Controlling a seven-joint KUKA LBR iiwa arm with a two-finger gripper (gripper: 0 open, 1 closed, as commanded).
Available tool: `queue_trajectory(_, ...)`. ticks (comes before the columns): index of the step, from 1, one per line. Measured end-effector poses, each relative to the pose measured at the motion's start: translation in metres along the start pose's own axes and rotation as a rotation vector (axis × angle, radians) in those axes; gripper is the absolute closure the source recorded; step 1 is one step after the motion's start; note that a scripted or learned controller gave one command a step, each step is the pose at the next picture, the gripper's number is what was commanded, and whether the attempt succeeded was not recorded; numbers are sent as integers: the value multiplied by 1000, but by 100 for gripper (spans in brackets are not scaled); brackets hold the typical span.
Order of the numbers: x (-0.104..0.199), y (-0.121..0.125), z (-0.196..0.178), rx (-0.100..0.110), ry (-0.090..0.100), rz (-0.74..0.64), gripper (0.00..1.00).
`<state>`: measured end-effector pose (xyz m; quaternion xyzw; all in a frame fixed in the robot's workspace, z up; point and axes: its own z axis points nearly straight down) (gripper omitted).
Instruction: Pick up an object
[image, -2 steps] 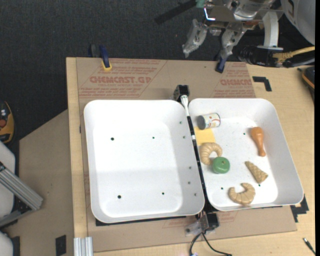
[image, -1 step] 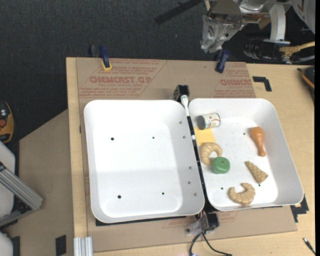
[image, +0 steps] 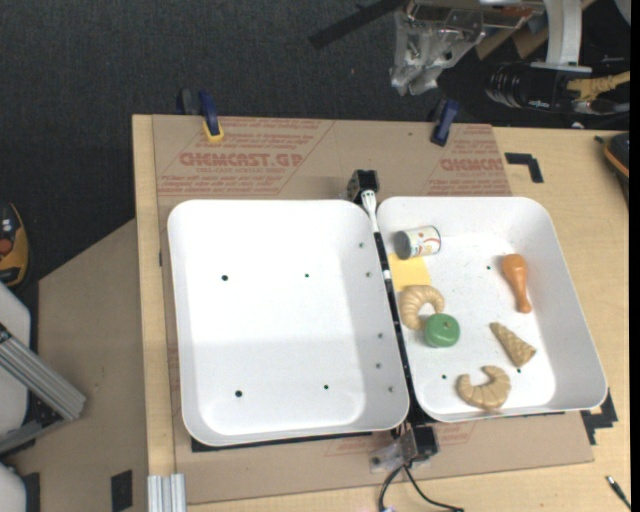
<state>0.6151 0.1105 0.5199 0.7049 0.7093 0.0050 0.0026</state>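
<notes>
Gripper (image: 420, 62) — grip state unclear — hangs well above the can (image: 416, 242).

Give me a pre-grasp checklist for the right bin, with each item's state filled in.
1. Targets in the right bin: ok, several toy foods there.
2. Drumstick free of neighbours: ok, lies alone.
3. Cone free: ok, apart from the lower croissant.
4. Green disc free: not ok, touches the upper croissant.
5. Can free: not ok, lies by the bin's left wall next to the yellow slice.
6. Hand ready: cannot tell, it sits high beyond the bins.
</notes>
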Motion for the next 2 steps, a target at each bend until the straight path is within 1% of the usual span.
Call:
queue_trajectory(1,38,-74,-18,13,-1,0,100)
queue_trajectory(2,86,-115,23,18,-4,-1,100)
